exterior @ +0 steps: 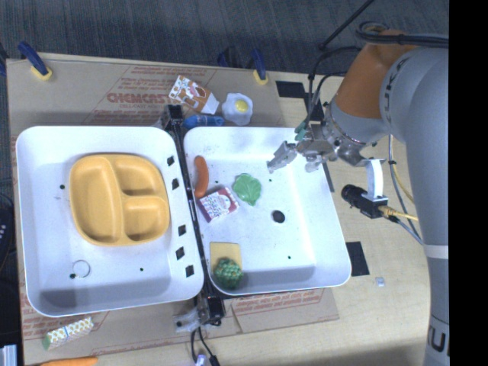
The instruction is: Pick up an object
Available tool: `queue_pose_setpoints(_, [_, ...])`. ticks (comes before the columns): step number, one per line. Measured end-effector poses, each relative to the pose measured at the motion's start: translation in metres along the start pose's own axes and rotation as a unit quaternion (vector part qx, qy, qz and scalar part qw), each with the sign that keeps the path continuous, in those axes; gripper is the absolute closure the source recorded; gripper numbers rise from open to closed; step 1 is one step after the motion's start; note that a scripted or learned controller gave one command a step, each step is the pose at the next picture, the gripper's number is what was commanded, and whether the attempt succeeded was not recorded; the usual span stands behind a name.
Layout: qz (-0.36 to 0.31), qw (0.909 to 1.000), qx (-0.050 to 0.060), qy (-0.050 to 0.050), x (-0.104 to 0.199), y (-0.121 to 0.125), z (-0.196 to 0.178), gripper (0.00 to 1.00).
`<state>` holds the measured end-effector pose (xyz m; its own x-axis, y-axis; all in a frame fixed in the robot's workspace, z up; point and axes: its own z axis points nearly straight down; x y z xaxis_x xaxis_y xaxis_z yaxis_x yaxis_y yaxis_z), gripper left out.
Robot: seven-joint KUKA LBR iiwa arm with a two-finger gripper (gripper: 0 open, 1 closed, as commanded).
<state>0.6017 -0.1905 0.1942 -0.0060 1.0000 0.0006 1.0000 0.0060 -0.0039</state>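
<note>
The right bin point(320, 235) holds an orange sausage point(201, 175), a green leafy piece point(247, 188), a red packet point(219, 203), and a green broccoli-like lump point(227, 272) resting on a yellow slice point(223, 252). My gripper point(294, 162) hangs over the upper right part of this bin, up and to the right of the green piece. Its fingers are spread open and nothing is between them. The grey arm with its orange band point(366, 82) comes in from the right.
The left bin point(30, 227) carries a yellow divided tray point(120, 197). Behind the bins lie a small printed carton point(187, 92), a white and yellow egg-like toy point(238, 107) and a blue item point(204, 120). A small dark spot point(278, 217) marks the right bin's floor.
</note>
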Motion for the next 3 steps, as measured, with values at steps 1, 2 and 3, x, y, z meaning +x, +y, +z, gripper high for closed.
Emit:
queue_pose_setpoints(1, [-0.020, 0.9998, -0.004, -0.001, 0.064, -0.008, 0.099, 0.00])
queue_pose_setpoints(2, [-0.022, 0.9997, -0.003, 0.000, 0.066, -0.007, 0.089, 1.00])
queue_pose_setpoints(3, [-0.022, 0.9997, -0.003, 0.000, 0.066, -0.007, 0.089, 0.00])
